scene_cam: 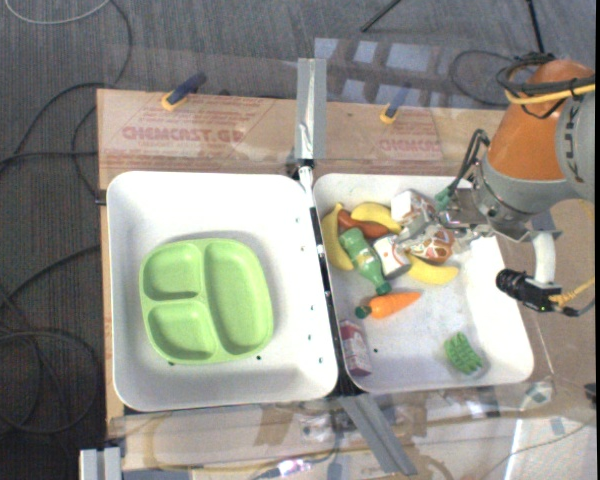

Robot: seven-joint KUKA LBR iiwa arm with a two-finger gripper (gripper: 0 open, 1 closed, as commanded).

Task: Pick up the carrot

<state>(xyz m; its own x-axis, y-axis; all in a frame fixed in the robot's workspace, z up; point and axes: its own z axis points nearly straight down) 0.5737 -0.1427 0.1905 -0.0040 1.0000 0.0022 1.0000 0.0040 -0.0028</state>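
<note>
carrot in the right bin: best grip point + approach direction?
Grip the carrot across the middle of its orange body, coming straight down. It lies flat and slightly tilted, green stem end at lower left, tip at upper right. Bare bin floor shows on its lower side; the green bottle and yellow banana crowd the upper side, so probably close the fingers across its width.

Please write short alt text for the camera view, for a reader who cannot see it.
An orange carrot lies untouched in the right bin, while the robot's hand hovers above a pile of toy food at the bin's far side. The left bin holds a green divided plate.
</note>
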